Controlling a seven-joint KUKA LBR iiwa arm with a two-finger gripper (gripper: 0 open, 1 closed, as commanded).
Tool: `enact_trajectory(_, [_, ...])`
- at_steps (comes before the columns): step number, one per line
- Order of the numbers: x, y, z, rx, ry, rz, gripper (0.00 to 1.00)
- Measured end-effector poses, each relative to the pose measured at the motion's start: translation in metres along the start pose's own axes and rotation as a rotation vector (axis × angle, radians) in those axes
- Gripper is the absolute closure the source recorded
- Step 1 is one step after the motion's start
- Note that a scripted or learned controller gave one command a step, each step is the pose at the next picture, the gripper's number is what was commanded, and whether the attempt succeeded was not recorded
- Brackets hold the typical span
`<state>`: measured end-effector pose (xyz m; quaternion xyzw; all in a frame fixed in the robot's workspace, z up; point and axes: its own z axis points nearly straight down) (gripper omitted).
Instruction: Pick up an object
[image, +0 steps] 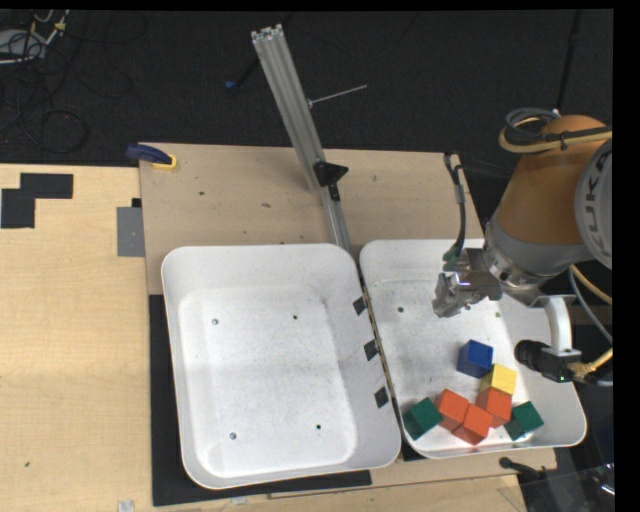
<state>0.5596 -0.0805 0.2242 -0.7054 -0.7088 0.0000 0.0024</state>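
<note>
Over the right bin (420, 262), gripper (452, 296) hangs near the bin's middle, arm reaching in from the right w/ its orange band up top. Can't tell whether it's open or closed from this angle, nothing visible in its grasp. Blocks all bunched at the bin's near-right corner: blue cube (476, 357) closest to the gripper, yellow cube (503, 380) just beside it, then orange blocks (473, 413) touching each other, green block (422, 415) on one flank, another green block (523, 420) on the other. Left bin (200, 290) alongside. Best bet, I'd say: go for blue, it's at the pile's edge w/ free space around it. Line up square to its flat sides, drop straight down, close gently, avoid nudging yellow.
</note>
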Motion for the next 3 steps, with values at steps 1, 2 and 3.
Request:
enact_trajectory(1, [0.058, 0.003, 0.005, 0.001, 0.000, 0.000, 1.00])
enact_trajectory(2, [0.118, -0.001, -0.005, -0.001, 0.000, -0.001, 1.00])
enact_trajectory(3, [0.169, -0.019, -0.001, 0.003, -0.001, 0.001, 1.00])
